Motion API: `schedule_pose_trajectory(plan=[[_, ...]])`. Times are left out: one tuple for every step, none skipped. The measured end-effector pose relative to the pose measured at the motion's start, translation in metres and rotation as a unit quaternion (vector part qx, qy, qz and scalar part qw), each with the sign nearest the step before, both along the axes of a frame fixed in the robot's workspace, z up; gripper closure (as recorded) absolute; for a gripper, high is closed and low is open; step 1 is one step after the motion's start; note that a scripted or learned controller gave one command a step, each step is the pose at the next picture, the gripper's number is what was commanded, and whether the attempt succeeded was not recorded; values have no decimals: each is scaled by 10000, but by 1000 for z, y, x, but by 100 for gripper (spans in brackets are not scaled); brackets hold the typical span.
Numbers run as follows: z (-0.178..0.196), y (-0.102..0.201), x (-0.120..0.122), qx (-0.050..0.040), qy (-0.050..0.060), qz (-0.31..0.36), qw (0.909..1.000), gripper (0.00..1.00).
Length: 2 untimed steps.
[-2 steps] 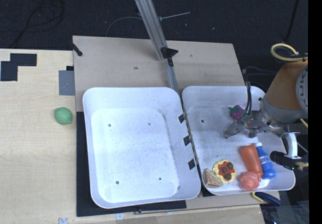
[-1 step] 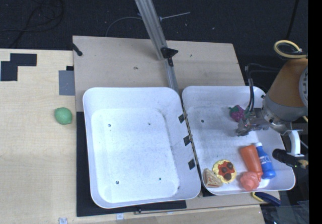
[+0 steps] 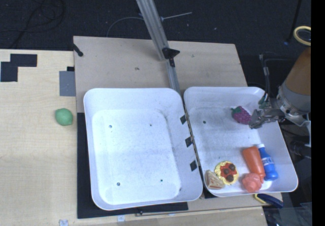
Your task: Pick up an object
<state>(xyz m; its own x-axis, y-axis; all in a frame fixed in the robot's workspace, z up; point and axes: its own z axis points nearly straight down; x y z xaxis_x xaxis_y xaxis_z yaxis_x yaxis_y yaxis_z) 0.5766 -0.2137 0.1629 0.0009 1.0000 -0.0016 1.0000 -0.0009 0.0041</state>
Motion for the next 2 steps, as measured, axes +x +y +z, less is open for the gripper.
schedule_pose_trajectory(plan=[[45, -8, -1, 1, 2, 2, 10000, 100], [108, -7, -2, 1, -5, 4, 10000, 100]])
